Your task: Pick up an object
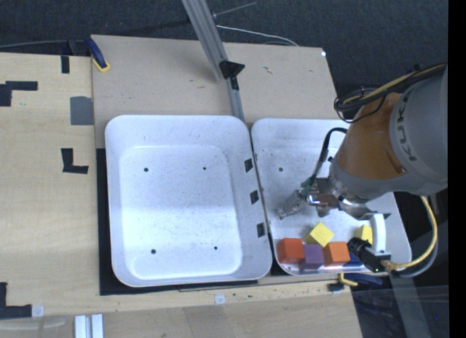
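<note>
Left bin (pixel 124 147): white, bare speckled floor; right bin (pixel 273 134) touching it along the shared rim; grey slanted pole (pixel 207 30) crossing the bench (pixel 145 74) above both.

Gripper (pixel 293 205) low over the middle of the right bin, reaching in from the right below the orange band (pixel 368 147) of the arm (pixel 415 132); metal fingers point left toward the bin's floor; how far they stand apart cannot be told at this size and blur; nothing visible between them.

Objects lie at the near edge of the right bin, below and to the right of the gripper and apart from it: orange-red block (pixel 292 249), purple block (pixel 314 254) touching it, orange block (pixel 336 253) next along, yellow block (pixel 320 234) tilted just above the purple one; a second yellow piece (pixel 365 234) farther right, partly hidden by a black fitting (pixel 364 250); a blue item under the blocks is too covered to identify.
</note>
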Motion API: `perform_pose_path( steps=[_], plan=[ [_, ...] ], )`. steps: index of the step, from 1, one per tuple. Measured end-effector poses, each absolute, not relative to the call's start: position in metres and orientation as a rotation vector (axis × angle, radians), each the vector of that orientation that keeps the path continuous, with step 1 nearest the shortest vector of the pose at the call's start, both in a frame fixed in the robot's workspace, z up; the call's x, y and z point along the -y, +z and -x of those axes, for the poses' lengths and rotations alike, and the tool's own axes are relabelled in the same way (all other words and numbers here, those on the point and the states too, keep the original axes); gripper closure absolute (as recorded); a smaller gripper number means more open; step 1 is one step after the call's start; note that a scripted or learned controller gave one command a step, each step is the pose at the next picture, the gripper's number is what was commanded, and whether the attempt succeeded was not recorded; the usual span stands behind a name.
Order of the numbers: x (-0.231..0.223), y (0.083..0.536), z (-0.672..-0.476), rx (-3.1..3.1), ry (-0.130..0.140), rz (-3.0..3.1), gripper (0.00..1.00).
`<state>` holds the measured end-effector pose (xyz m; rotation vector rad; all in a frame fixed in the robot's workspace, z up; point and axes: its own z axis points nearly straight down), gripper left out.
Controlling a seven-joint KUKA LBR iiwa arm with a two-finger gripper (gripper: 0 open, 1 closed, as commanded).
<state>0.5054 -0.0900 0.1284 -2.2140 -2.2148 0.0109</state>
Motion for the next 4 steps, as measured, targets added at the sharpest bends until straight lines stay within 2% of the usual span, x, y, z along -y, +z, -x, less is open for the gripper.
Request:
perform_pose_path(
  steps=[1, 2, 3, 4],
  plan=[
    [0.141, 0.09, -0.486, 2.213, 0.008, 2.223, 0.0],
    [0.156, 0.092, -0.495, 2.221, 0.002, 2.22, 0.0],
    [0.154, 0.092, -0.565, 2.228, -0.003, 2.219, 0.0],
    [0.103, 0.092, -0.674, 2.231, -0.006, 2.216, 0.0]
  ],
)
